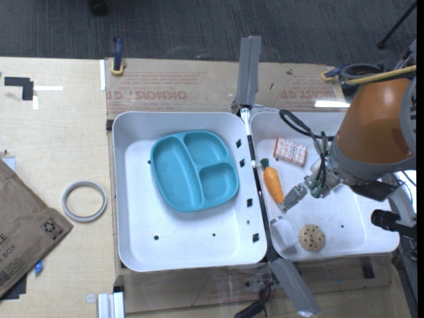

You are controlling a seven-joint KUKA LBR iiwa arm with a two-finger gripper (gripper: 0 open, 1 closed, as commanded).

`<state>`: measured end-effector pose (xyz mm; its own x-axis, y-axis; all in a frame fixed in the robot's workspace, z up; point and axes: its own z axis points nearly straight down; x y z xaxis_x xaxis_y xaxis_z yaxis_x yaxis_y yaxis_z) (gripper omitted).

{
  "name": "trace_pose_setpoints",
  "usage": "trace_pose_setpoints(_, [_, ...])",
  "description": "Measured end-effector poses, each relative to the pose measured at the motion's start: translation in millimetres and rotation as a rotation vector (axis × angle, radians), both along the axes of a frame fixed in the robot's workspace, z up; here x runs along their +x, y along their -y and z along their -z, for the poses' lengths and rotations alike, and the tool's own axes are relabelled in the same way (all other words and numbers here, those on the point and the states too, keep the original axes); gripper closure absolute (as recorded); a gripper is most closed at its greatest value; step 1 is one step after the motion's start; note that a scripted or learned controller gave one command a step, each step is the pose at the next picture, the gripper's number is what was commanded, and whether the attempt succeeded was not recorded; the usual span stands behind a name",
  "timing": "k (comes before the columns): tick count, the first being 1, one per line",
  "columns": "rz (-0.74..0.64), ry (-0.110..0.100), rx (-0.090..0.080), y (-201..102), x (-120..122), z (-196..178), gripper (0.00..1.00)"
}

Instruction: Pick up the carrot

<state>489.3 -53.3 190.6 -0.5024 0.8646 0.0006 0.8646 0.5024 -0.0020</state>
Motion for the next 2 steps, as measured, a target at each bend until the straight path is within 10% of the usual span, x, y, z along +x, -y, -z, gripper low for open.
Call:
trace_pose_setpoints(1, [0.076, 0.001, 0.0, 48, 41, 96, 0.0])
trace_pose_setpoints(2, [-0.031, 0.003, -0.001, 46, 99, 99, 0.0])
